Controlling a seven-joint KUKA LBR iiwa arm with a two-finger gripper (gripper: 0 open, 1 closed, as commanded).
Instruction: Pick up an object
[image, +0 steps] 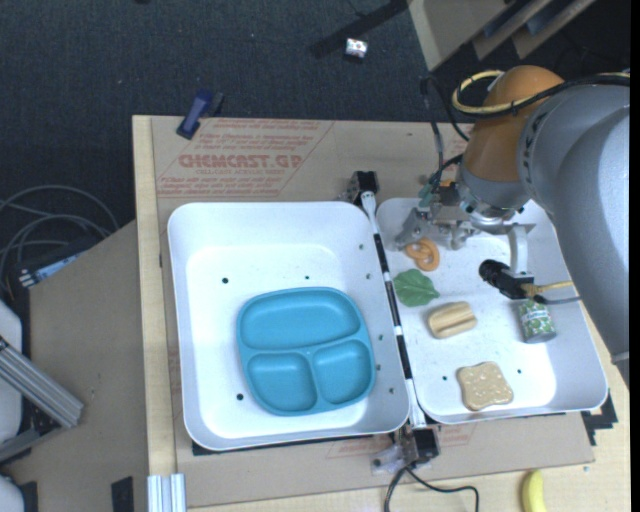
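Two shallow white bins sit side by side on a bench, seen from above at a slant. The grey arm (585, 150) reaches in from the right, and its gripper (425, 236) hangs low over the back left corner of the right bin (575, 385).

A small orange pretzel (426, 257) lies on the bin floor right at the tip of the gripper, on its near side. The two look as if they meet, but real contact cannot be told. Whether the gripper is open or closed cannot be told either; its tip is a tangle of small metal parts, and nothing is plainly held there.

Just nearer than the pretzel lies a green leaf (415, 288) beside the wall between the bins. A tan roll (452, 320) is near it, toward the bin's middle. A square cracker (485, 386) lies by the front edge. A small green jar (537, 322) stands toward the right side.

The left bin (200, 250) holds a blue divided tray (305, 348), well apart from the gripper.
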